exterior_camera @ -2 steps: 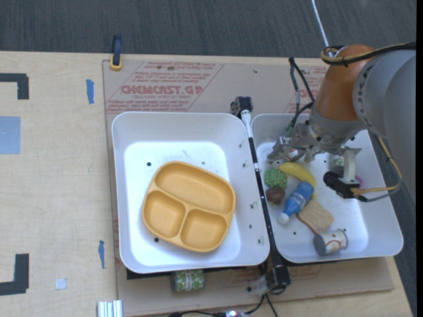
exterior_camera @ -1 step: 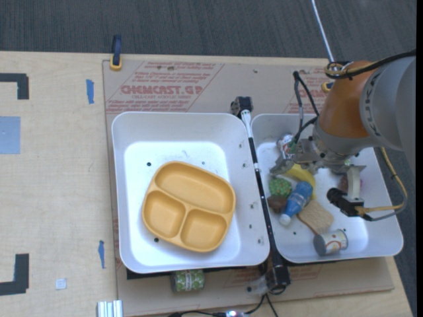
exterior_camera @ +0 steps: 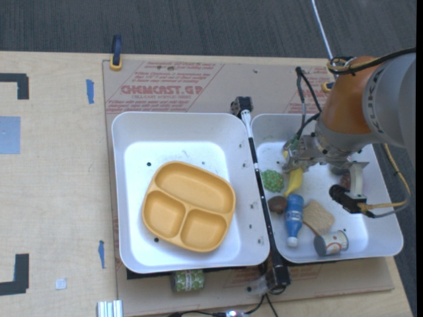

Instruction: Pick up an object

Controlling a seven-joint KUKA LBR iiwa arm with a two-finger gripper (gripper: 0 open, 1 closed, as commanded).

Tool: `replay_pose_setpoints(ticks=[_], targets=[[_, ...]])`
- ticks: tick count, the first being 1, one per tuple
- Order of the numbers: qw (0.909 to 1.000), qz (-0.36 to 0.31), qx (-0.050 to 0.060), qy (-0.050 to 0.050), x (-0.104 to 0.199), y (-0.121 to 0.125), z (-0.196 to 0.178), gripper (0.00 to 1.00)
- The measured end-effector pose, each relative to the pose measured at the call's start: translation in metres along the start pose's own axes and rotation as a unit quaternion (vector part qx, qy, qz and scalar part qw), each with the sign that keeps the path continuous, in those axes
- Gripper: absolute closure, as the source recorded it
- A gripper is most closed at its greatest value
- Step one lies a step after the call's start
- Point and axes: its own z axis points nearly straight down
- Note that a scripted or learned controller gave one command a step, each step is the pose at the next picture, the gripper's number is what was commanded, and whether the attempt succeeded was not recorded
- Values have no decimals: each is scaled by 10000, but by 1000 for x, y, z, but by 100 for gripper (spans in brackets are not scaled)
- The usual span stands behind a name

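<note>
The yellow tray (exterior_camera: 188, 207) sits in the left bin (exterior_camera: 125, 177); the banana (exterior_camera: 295, 179) lies in the right bin (exterior_camera: 390, 243) under the gripper (exterior_camera: 301, 156). Nothing looks lifted yet, and I can't tell its grip.

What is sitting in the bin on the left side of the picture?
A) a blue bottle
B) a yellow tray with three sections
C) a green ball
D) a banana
B: the yellow divided tray lies alone in the left bin, while the blue bottle and other small things are in the right bin.
</note>
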Motion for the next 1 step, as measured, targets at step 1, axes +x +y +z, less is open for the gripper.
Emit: replay_pose_setpoints(ticks=[1], targets=[[10000, -10, 46, 15, 35, -94, -88, 100]])
